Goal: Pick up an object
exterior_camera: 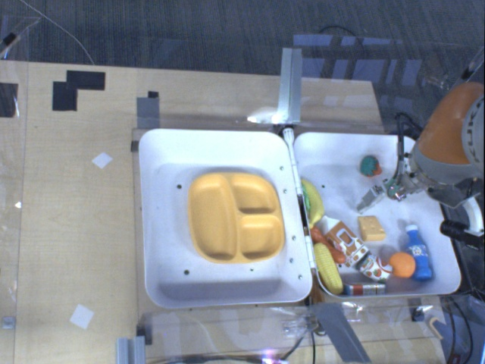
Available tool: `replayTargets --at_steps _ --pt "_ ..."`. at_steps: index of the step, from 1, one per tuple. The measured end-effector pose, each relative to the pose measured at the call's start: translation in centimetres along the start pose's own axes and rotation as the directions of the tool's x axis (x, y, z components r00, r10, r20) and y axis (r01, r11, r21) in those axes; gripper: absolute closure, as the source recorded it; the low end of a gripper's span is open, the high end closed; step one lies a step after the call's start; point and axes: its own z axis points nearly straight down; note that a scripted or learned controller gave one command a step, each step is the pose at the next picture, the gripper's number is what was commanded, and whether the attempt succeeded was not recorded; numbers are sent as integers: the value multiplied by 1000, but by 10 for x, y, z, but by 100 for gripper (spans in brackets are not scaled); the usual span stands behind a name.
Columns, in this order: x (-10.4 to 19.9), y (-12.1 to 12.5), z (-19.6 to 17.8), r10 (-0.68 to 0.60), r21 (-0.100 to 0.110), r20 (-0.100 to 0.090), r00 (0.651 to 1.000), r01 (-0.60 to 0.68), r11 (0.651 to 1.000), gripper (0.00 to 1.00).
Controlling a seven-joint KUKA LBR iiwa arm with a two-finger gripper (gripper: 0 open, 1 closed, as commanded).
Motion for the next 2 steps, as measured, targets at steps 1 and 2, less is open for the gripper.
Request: replayTargets --at_steps 1,2 --pt "-46 68 0 112 12 -11 994 -112 994 0" --pt "-48 72 -14 102 -5 3 995 -102 995 100"
